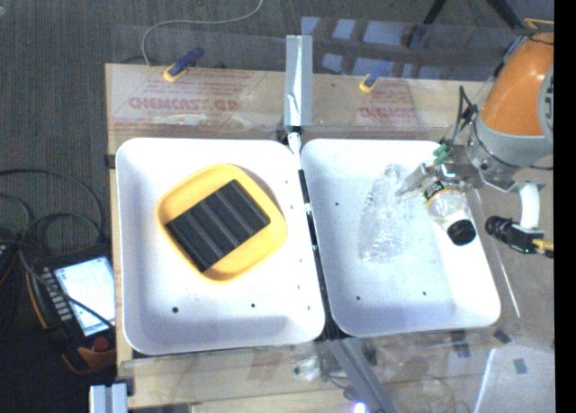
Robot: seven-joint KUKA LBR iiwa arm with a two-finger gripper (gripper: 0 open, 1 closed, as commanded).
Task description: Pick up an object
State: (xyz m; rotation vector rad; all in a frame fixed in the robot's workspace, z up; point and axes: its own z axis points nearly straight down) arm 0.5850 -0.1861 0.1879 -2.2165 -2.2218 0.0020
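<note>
A yellow rounded block with a black ridged top [222,220] lies tilted in the left bin [144,312]. A crumpled clear plastic item [382,213] lies in the middle of the right bin [405,312]. My gripper [434,184] hangs over the right bin's upper right part, just right of the clear plastic's top end and very near it. I cannot make out whether it touches the plastic. The arm's orange band [515,87] sits above it at the view's right.
A small black round piece [461,232] sits by the right bin's right wall, below the gripper. Between the bins runs a narrow divider [306,213]. A tablet and cables [76,290] lie on the floor to the left.
</note>
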